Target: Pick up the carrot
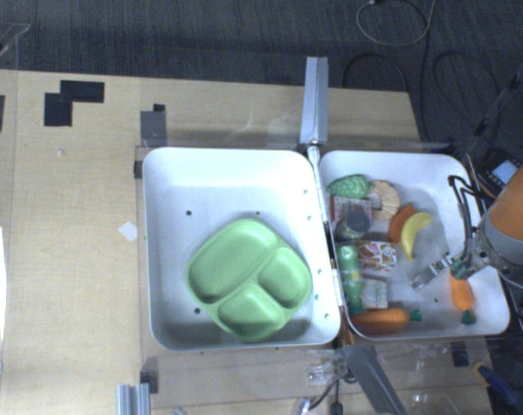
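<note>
Here: carrot (461,293), lying in the right bin (434,161), near its right wall. Claw (443,271) just beside the carrot; grip state cannot be told.

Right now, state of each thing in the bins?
carrot: lying in right bin, near right wall, beside end effector
second carrot: lying along near wall
banana: lying, mid bin
green divided plate: flat in left bin, compartments bare
snack packets: lying by divider
</note>
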